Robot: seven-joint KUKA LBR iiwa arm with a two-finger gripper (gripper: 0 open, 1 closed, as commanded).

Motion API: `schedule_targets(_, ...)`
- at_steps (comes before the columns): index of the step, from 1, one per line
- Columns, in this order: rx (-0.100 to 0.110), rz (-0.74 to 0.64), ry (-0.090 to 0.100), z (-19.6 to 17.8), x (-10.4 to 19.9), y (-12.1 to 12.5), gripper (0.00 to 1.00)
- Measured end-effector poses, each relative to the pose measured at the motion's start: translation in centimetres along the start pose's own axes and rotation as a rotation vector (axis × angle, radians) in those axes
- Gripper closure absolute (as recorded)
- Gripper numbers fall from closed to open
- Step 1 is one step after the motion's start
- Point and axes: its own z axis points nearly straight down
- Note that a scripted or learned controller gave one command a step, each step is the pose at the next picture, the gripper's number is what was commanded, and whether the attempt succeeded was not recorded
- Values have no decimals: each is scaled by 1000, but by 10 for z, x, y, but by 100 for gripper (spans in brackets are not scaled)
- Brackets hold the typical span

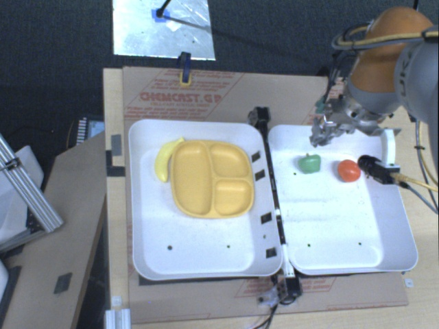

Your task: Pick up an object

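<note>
Whether the jaws are spread or pressed together cannot be told; the gripper [321, 137] hangs over the far edge of the right bin [343, 245], above a green pepper toy [310, 163]. A red tomato toy [348, 171] lies near it, closer to the bin's right edge. In the left bin [147, 252] a yellow divided plate [209, 179] touches a banana [163, 160] on its left.

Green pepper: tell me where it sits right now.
In the camera view the green pepper lies in the right bin, near its far edge, just left of the tomato and just below the tool.
</note>
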Motion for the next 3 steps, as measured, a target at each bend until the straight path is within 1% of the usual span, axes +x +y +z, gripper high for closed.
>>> schedule_targets(2, 3, -4, 2, -24, 87, -43, 100)
schedule_targets(3, 4, -6, 3, -26, 144, -66, 100)
